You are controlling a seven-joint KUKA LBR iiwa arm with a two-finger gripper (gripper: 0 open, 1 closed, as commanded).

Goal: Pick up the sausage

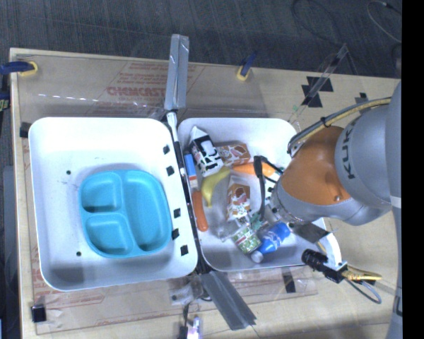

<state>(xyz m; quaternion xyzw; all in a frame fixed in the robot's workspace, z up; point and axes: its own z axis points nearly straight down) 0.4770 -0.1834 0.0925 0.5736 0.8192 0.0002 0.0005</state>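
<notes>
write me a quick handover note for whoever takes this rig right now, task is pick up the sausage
Gripper: hidden beneath the arm's wrist over the right bin; whether it is open or shut cannot be seen.
Sausage: lying along the left wall of the right bin, beside the banana, apart from the arm.
Other things: blue tray in the left bin; bottle and snack packets crowd the right bin.
Done: nothing visibly lifted.
Left: reach the sausage, grasp it and lift it.

Tray in left bin; sausage along right bin's left wall
</notes>
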